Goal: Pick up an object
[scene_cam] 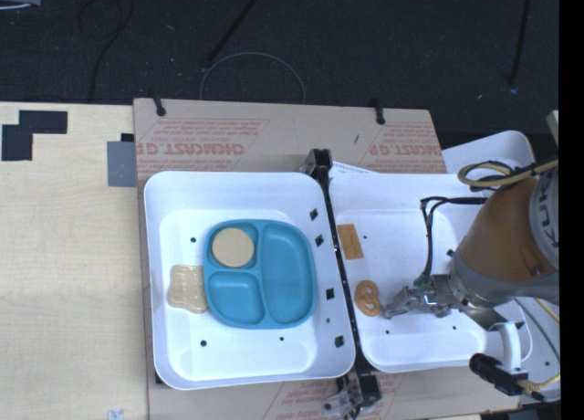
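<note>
Although the claw [391,307] has its tips right next to the pretzel [368,299], nothing is lifted yet. That small brown pretzel lies flat on the floor of the right bin [401,226], close to the bin's left wall and toward its near edge. The claw's metal tips point at it from the right, just beside it and perhaps touching; from where I stand I cannot tell whether they are spread or closed, and the pretzel does not sit between them. So the pick looks to be at the approach, with the grasp and the lift left to do.

An orange card [349,241] lies further back along the same left wall. The grey arm [497,245] with its orange band reaches in over the bin's right side.

Over in the left bin [173,363], a blue divided tray [283,272] rests mid-floor with a round tan cracker [232,246] in its far-left compartment. A pale toast slice [187,288] lies against the tray's left edge.
</note>
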`<act>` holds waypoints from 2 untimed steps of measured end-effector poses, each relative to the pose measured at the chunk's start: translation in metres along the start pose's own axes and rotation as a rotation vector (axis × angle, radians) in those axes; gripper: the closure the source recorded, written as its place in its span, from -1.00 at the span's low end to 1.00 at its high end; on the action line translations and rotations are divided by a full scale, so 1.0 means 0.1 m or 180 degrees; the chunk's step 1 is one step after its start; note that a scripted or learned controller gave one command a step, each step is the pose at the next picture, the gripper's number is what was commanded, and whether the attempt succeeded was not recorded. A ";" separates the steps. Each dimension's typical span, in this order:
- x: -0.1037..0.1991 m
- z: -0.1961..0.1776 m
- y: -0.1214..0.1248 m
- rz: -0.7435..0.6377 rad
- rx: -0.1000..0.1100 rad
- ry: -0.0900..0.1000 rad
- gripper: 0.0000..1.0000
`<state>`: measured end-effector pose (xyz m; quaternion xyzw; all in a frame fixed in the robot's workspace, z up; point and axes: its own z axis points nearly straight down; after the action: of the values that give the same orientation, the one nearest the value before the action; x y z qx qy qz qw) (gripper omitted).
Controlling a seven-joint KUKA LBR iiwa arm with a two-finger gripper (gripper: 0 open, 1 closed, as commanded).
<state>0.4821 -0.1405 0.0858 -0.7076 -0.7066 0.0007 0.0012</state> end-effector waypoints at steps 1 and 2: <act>-0.01 -0.13 0.01 0.0017 -0.0008 0.0002 1.00; -0.08 -0.74 -0.02 0.0006 -0.0015 -0.0004 1.00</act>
<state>0.4806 -0.1487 0.1593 -0.7083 -0.7059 -0.0005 -0.0008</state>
